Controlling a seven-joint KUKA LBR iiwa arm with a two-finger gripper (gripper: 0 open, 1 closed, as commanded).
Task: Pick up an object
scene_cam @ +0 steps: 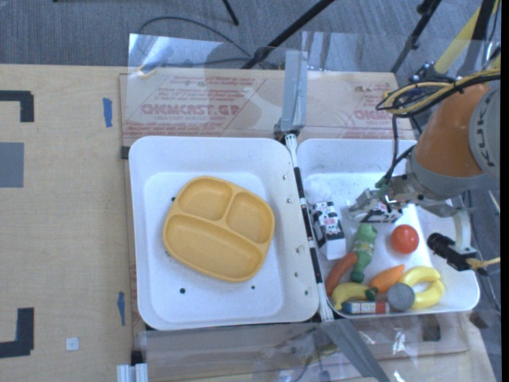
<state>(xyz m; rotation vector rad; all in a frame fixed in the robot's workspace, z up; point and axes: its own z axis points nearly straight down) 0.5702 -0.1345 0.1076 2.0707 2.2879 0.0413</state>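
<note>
The gripper [374, 203], grip unclear, hovers above the right bin [350, 153]; the panel [191, 106] behind reads "CHEMCAST".

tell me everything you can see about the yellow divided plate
The yellow divided plate lies flat in the left bin, roughly centred and turned at a slant. It looks like matte plastic, rounded, with raised ridges making three compartments: one long, two smaller. Nothing sits in it or touches it besides the bin floor.
</note>
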